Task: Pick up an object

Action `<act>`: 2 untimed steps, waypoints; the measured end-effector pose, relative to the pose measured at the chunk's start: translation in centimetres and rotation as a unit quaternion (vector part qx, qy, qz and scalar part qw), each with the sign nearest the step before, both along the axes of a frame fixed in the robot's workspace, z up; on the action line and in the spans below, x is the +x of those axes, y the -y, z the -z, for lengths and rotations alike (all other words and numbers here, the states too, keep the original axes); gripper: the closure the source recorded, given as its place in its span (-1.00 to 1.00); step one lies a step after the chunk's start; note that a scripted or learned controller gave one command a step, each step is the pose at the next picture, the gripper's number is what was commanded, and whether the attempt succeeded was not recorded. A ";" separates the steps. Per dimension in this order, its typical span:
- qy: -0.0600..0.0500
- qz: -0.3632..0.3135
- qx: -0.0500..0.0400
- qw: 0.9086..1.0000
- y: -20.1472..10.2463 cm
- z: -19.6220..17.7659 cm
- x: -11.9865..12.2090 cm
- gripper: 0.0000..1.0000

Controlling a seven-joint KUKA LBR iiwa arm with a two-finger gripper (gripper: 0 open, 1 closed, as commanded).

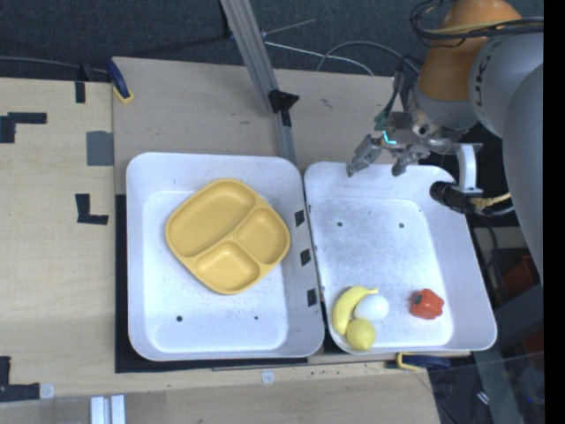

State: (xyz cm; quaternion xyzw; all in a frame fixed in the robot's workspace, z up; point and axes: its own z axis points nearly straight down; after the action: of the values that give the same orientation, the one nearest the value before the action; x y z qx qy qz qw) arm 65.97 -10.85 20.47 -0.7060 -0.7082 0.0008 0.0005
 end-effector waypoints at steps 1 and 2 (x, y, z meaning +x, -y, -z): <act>-0.003 0.001 0.000 1.000 -0.1 6.5 -0.4 -1.00; 0.000 0.000 -0.001 1.000 -0.2 11.8 -0.4 -1.00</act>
State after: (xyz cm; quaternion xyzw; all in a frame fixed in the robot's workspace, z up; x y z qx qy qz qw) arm 65.53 -10.69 8.71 -0.7061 -0.7081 0.0015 0.0000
